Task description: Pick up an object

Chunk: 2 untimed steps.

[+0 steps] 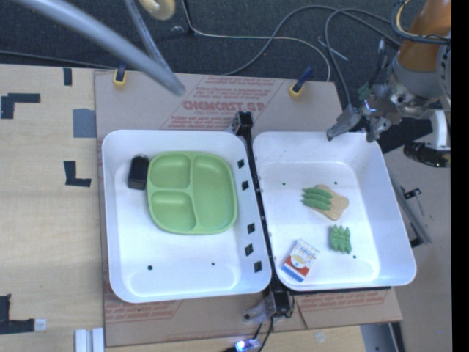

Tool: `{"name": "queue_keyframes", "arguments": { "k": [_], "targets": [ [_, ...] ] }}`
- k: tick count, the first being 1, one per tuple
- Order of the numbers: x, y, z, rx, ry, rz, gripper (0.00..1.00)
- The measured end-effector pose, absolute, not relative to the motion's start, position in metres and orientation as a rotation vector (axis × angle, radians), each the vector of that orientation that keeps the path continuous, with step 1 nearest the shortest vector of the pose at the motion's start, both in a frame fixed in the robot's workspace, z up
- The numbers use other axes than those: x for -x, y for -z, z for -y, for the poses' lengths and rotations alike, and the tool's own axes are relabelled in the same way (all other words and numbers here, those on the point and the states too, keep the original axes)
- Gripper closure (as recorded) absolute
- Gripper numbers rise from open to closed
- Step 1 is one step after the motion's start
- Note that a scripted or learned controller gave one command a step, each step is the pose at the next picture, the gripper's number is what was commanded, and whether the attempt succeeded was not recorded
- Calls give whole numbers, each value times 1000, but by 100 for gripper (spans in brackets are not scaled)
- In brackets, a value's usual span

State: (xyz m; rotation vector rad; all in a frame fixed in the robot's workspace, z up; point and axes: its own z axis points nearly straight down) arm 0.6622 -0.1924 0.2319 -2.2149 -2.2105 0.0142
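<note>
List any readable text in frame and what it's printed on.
"CHEMCAST GP": red print on the cardboard sheet under the bins, only partly legible; the smaller red lines around it are too blurred to read.
Small carton in the right bin: red and blue print, too small to read.

Two shallow white bins sat side by side on a cardboard sheet [220, 97] printed with red lettering. The left bin [124, 270] held a green divided plate [192, 193] with three compartments, and a small black block [138, 172] lay just beside the plate's left edge. The right bin [381, 196] contained a tan slice topped with green pea pods [325, 199], a separate green pod piece [339, 238] below it, and a small red, white and blue carton [300, 261] near the front. The gripper [357, 125] hung over the right bin's far right corner, apart from all objects. Black cables [293, 28] trailed across the dark surface behind.
</note>
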Motion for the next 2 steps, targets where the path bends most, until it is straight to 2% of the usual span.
{"name": "queue_keyframes", "arguments": {
  "k": [1,2],
  "targets": [
    [-665,-242,191,2219,-2,2223,0],
    [-665,-198,195,2219,-6,2221,0]
  ]
}}
